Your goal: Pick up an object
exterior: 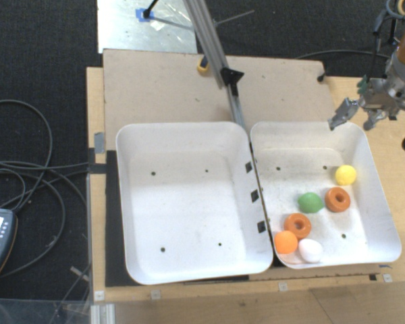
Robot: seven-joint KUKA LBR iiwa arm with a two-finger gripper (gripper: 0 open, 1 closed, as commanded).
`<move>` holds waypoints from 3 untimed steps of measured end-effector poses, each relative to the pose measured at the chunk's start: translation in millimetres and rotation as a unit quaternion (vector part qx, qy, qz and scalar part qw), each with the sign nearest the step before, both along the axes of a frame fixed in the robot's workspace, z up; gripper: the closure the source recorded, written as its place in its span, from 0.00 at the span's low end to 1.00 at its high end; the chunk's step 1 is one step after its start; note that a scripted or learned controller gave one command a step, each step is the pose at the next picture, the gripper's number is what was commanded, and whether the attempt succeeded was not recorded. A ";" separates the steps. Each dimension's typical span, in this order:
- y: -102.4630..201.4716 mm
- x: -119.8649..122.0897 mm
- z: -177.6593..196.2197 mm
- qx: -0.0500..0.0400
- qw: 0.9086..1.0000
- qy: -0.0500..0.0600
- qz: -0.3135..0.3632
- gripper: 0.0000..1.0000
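Now end effector (pixel 358 115) spread, holding nothing, over right bin (pixel 381 201) rim; yellow ball (pixel 345 175) nr, unobstructed

wooden bench (pixel 283 86), two white bins (pixel 189 201) side by side

The right shallow white plastic bin (pixel 374 174) holds six pieces toward its front: round yellow ball (pixel 345 175) behind ridged orange ring (pixel 337 199), green ball (pixel 310 202) left of that ring, second orange ring (pixel 298 224), orange ball (pixel 285 241) and white egg (pixel 310 250) at the front edge.
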State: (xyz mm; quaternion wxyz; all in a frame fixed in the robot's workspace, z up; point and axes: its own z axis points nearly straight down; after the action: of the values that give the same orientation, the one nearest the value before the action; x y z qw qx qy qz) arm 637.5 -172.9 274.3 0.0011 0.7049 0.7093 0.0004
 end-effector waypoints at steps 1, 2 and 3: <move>-0.1 0.0 0.1 0.000 1.000 0.000 0.000 0.00; 1.3 0.9 -40.9 0.000 1.000 0.001 -0.001 0.00; 10.1 -3.7 -97.3 0.001 1.000 0.003 -0.001 0.00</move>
State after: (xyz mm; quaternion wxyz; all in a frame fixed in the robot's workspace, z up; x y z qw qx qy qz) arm 633.9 -162.8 177.0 -0.0014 0.7056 0.7086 -0.0008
